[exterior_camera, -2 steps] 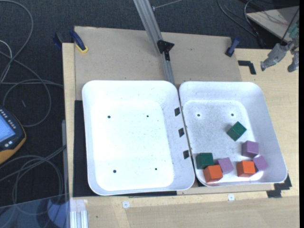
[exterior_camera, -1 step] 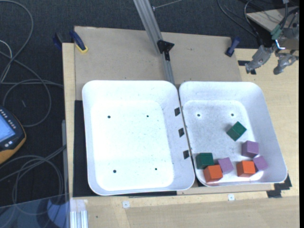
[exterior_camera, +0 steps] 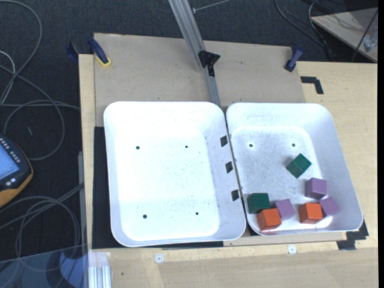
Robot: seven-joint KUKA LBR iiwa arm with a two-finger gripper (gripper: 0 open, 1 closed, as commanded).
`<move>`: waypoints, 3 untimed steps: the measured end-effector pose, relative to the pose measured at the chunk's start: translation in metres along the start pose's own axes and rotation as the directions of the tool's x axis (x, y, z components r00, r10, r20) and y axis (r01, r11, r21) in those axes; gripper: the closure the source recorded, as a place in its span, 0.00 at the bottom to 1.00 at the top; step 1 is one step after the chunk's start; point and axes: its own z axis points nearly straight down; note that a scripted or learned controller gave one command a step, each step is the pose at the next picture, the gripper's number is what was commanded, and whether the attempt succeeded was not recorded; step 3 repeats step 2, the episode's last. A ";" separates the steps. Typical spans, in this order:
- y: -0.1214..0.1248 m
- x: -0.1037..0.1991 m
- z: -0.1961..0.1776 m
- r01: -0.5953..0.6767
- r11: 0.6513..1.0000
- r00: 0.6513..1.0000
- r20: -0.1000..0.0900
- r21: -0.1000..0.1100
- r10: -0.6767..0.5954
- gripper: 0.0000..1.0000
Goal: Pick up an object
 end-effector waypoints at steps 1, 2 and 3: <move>0.056 0.093 -0.026 0.010 1.000 1.000 -0.005 0.004 -0.010 0.00; 0.060 0.098 -0.025 0.002 1.000 1.000 -0.003 0.008 -0.002 0.00; 0.060 0.098 -0.025 0.002 1.000 1.000 -0.003 0.008 -0.002 0.00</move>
